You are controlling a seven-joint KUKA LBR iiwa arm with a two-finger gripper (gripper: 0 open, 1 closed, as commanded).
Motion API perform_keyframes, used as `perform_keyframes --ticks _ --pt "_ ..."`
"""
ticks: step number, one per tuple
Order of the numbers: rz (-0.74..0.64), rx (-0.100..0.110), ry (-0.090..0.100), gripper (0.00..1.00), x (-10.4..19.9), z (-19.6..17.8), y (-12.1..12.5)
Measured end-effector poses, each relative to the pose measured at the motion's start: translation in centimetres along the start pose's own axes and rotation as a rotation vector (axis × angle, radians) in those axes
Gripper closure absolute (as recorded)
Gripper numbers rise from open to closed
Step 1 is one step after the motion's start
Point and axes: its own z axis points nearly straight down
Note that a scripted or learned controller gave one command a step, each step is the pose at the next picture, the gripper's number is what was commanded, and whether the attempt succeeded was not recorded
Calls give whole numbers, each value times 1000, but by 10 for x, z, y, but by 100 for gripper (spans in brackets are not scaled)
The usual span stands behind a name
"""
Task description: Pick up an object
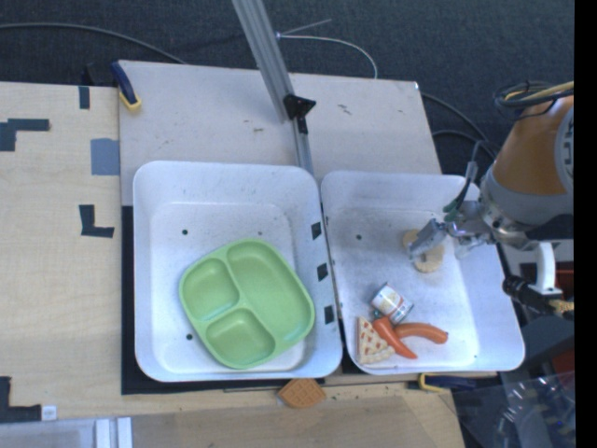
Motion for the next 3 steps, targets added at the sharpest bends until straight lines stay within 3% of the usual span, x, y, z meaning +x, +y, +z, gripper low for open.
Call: perform_keyframes --ticks 1,2,3 --pt "0 0 1 0 8 46 -2" --pt "-1 -4 0 100 7 33 -1" --pt "0 -10 -2 100 10 -9 -4"
